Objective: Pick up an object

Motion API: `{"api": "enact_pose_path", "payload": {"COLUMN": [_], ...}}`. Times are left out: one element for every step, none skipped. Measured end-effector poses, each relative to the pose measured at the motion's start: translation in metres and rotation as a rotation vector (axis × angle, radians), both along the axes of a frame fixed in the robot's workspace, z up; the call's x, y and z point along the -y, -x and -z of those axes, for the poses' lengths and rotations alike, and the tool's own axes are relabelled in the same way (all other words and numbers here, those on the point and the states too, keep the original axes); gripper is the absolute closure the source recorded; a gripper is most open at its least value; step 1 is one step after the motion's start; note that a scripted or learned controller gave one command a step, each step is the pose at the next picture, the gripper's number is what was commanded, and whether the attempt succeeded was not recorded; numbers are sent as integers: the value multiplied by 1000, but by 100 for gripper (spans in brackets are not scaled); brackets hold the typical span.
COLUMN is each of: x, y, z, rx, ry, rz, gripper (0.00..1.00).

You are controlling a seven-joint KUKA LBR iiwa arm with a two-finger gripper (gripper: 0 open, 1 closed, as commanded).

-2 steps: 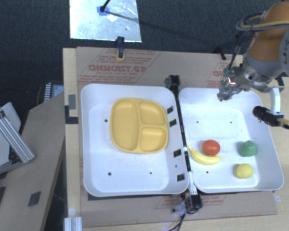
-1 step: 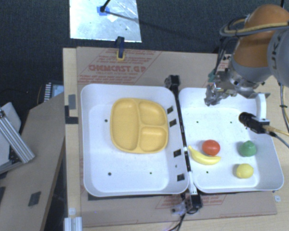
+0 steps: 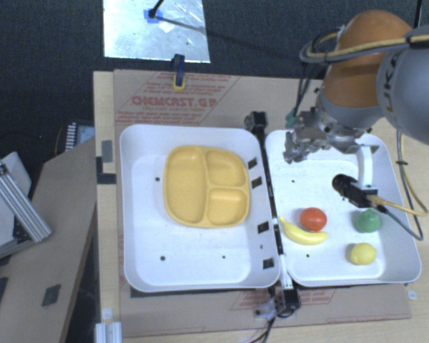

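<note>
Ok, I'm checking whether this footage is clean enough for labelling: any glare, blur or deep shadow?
Camera view: even, soft lighting with faint shadows beside the banana and tomato; the foil sheet at the top glares bright; the white bins look slightly washed out; the gripper is a bit soft, its details hard to read.

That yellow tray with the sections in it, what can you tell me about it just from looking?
The yellow tray is a rounded-square plate, seemingly smooth plastic, divided by raised ridges into three compartments: one large on its left side, two smaller on its right. It lies flat, slightly rotated, on the floor of the left white bin, toward the bin's upper middle. Nothing sits in it, and nothing but the bin touches it.
</note>
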State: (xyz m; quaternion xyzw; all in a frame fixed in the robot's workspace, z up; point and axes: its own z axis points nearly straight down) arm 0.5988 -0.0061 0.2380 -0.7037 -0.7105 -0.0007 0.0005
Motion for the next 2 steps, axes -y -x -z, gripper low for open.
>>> {"api": "enact_pose_path", "payload": {"x": [-47, -83], "y": [24, 49], "z": [-7, -2], "rx": [-1, -2], "ry": [1, 1], "rz": [2, 1], "gripper": [100, 100]}}
